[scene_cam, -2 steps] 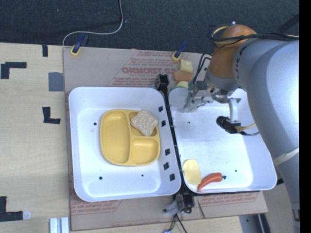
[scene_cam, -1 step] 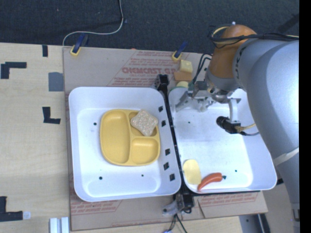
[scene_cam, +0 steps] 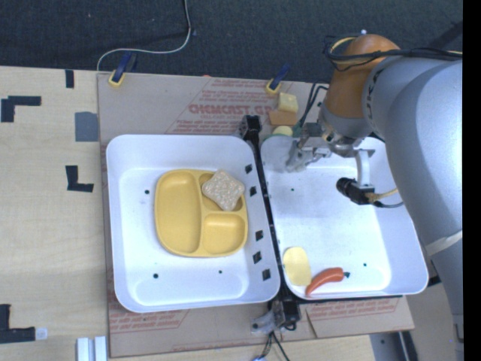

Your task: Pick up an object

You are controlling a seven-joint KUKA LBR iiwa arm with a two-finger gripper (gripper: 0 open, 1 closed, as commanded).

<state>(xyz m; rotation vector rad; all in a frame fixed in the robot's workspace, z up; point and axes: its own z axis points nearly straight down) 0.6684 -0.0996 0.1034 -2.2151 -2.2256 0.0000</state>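
Here the grey arm (scene_cam: 421, 126) reaches in from the right, its orange band (scene_cam: 353, 81) above the wrist, and the gripper (scene_cam: 301, 153) hangs over the far left corner of the right bin (scene_cam: 391, 224). Whether the gripper is apart or together cannot be told from this slant, and no object can be made out in it. A small black fitting with a cable (scene_cam: 357, 190) juts from the wrist over the bin's floor.

In the right bin, two things lie at the near edge: a pale yellow flat piece (scene_cam: 296, 265) near the left wall, and just to its right, touching or nearly so, an orange-red sausage-shaped object (scene_cam: 325, 279). Both sit well apart from the gripper.

The left bin (scene_cam: 128, 224) holds a yellow divided plate (scene_cam: 180, 213), and a tan, speckled square like a slice of bread (scene_cam: 223, 189) rests tilted across the plate's far right compartment.

Beyond the bins' far rims, on the cardboard sheet (scene_cam: 150, 104), sit a tan block (scene_cam: 283, 116), a pale yellow cube (scene_cam: 287, 101) just behind it, and a small pale green ball (scene_cam: 282, 131) close to the gripper. A black divider strip (scene_cam: 259, 201) runs between the two bins. Two clamps, yellow (scene_cam: 120, 72) and blue (scene_cam: 276, 77), pin the cardboard's far edge, and a white cable (scene_cam: 173, 36) trails over the dark floor behind.
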